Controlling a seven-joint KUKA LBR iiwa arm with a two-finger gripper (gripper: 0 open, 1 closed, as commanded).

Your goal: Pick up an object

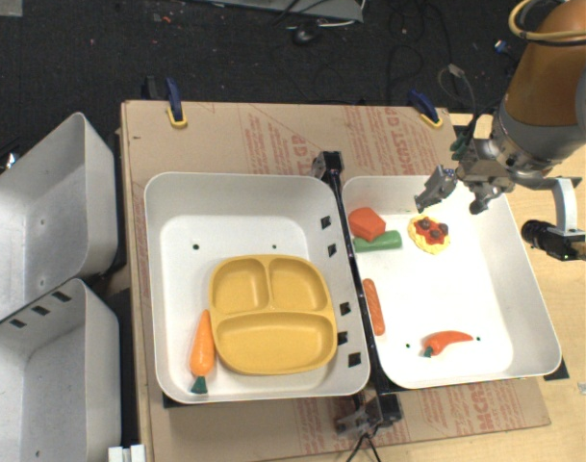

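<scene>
two white bins [167, 219], brown board [273, 133] (clamped), cables [408, 56]

Right bin [523, 287] centre open; toys line left wall (orange block [367, 223], sausage [373, 306]); pepper [445, 341] near front.

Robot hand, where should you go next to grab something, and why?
Probably straight down and slightly left. The gripper hangs open over the right bin's far end, holding nothing, and the little toy pizza lies nearest it, apart from the other toys.

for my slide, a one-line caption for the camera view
Open gripper above the right bin, near a pizza toy; a yellow tray sits in the left bin.
</scene>
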